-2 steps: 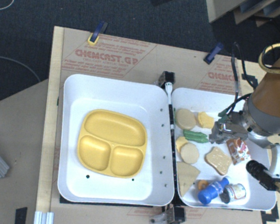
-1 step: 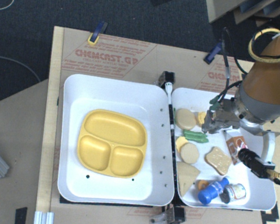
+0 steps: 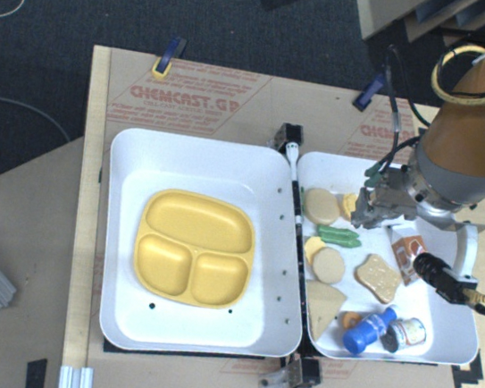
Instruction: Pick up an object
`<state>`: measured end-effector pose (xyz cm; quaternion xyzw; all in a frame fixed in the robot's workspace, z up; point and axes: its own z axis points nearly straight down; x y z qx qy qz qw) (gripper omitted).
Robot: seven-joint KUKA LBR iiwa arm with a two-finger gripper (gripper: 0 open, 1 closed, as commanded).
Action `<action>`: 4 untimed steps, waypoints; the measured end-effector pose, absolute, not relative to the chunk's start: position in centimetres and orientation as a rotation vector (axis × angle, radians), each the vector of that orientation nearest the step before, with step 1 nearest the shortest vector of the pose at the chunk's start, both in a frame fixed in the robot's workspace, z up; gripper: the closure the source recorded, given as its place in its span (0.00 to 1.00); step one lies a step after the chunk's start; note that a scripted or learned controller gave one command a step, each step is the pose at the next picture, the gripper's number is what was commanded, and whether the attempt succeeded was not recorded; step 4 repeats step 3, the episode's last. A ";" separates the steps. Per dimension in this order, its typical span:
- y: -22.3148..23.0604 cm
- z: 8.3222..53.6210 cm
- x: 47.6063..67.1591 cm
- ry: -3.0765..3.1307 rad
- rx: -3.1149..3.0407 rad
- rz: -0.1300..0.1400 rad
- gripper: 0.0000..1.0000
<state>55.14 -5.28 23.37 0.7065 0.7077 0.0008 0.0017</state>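
Left bin (image 3: 128, 172): a shallow white tray holding a yellow divided plate (image 3: 194, 246) with three compartments, one wide section at the back and two smaller ones toward the front; the plate lies flat near the bin's middle. A black clip (image 3: 289, 137) sits at the far end of the seam where the two bins meet.

Right bin (image 3: 464, 344): a shallow white tray holding a scatter of small items. Nearest the seam lie a pale round biscuit-like piece (image 3: 320, 206), a second round piece (image 3: 328, 265) below it, and a tan wedge (image 3: 325, 305) toward the front. A green pod-shaped item (image 3: 338, 236) lies between the two round pieces. Further right are a toast-shaped slice (image 3: 378, 277), a blue bottle (image 3: 368, 332) lying on its side at the front, a small silver-and-dark can (image 3: 410, 332) just beside it, and a red-brown packet (image 3: 408, 251).

Gripper (image 3: 368, 212): it hangs low over the back part of the right bin, just above and to the right of the green pod and near the upper round piece. Whether its jaws are open or closed cannot be told from this angle. The orange-banded arm (image 3: 480, 116) enters from the right.
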 end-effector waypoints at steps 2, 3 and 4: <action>-5.7 22.9 53.9 2.221 2.222 -0.001 1.00; -4.9 21.7 55.2 2.221 2.220 0.000 1.00; -4.9 21.7 55.2 2.221 2.220 0.000 1.00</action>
